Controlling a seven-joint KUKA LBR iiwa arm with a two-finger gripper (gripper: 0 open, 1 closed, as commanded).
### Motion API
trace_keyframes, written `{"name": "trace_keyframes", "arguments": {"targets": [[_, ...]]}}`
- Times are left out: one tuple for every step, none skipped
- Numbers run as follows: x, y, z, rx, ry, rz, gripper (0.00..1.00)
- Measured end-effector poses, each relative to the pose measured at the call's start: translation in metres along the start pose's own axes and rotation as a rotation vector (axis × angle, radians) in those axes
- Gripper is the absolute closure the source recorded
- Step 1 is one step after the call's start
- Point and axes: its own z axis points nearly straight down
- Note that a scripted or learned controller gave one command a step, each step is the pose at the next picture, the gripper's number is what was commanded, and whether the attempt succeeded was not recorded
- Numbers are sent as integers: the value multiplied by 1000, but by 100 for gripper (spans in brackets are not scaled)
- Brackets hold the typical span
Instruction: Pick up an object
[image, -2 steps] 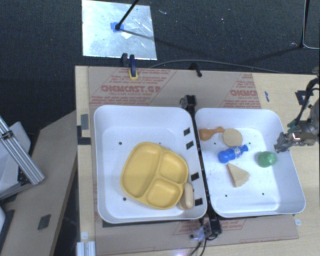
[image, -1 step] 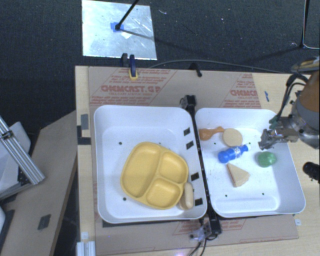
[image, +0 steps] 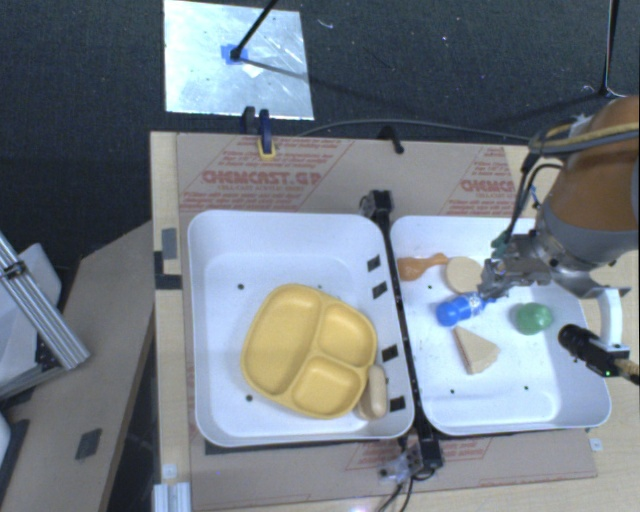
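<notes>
Tan bench (image: 130, 300), brown printed sheet (image: 300, 170) over it (red lettering), two white bins (image: 225, 250) side by side
</notes>
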Motion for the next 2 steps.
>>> {"name": "trace_keyframes", "arguments": {"targets": [[43, 3, 6, 0, 0, 1, 100], [87, 1, 6, 1, 1, 1, 100]]}}
